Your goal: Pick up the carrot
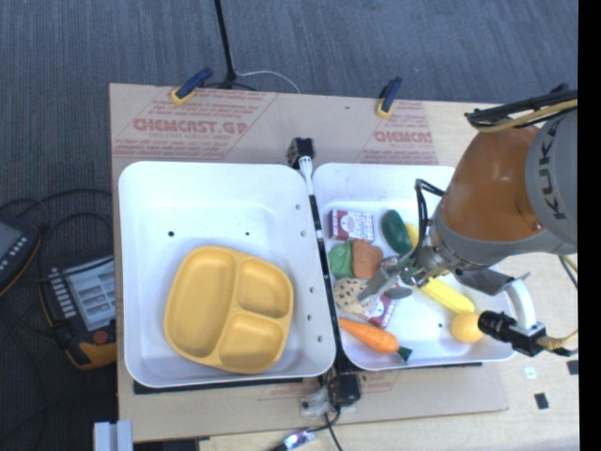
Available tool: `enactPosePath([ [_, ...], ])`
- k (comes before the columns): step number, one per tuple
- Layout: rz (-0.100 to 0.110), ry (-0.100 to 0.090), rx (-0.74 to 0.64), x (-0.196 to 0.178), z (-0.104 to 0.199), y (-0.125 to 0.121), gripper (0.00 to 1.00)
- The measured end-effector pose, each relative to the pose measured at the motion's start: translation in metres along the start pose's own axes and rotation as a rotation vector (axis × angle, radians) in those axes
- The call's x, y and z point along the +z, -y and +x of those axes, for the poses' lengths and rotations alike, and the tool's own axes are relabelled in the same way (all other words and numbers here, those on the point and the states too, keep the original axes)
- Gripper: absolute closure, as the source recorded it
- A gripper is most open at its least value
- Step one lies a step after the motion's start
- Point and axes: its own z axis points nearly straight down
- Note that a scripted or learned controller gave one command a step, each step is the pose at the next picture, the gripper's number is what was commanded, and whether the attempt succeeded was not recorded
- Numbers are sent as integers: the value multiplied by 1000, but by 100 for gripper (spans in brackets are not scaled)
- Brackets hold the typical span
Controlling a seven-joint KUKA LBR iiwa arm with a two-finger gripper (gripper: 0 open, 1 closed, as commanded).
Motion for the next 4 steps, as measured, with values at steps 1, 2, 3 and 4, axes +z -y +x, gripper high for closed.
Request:
enactPosePath([
  [1, -3, 2, -9, -1, 1, -71, 0],
  [2, -12, 17, -49, 48, -37, 11, 0],
  [3, -6, 1, -20, -2, 52, -15, 0],
  [4, -1, 1, -459, 0, 24, -4, 0],
])
